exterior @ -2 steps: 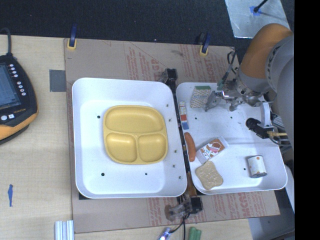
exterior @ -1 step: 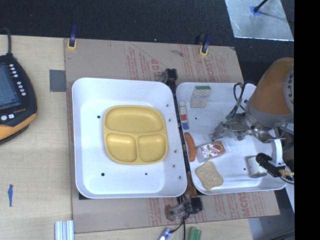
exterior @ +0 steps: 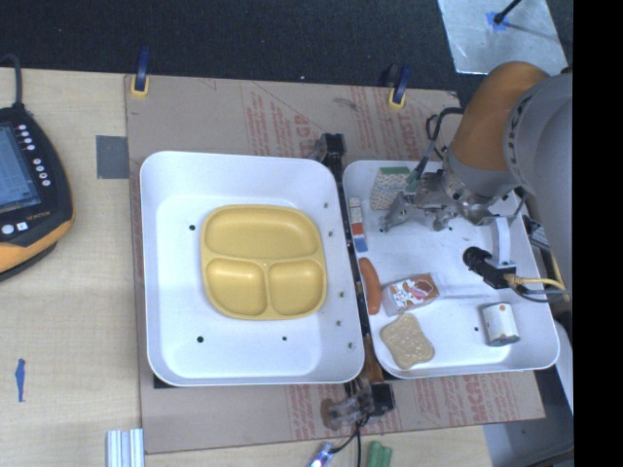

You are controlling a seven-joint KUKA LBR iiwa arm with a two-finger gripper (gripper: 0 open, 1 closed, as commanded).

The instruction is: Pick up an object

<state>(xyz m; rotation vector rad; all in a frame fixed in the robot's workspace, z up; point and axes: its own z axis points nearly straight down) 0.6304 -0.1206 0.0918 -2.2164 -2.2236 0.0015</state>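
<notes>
Over the right bin's (exterior: 545, 358) far corner, the gripper (exterior: 414, 205), finger state impossible to tell, beside a green-patterned packet (exterior: 389, 185)

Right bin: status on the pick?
Gripper low at right bin's far-left corner, nothing visibly held. Hot dog, toast, can lie loose. Yellow tray in left bin.

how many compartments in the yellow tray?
3. The yellow tray in the left bin has one wide compartment across the far side and two smaller ones side by side nearer the camera.
</notes>
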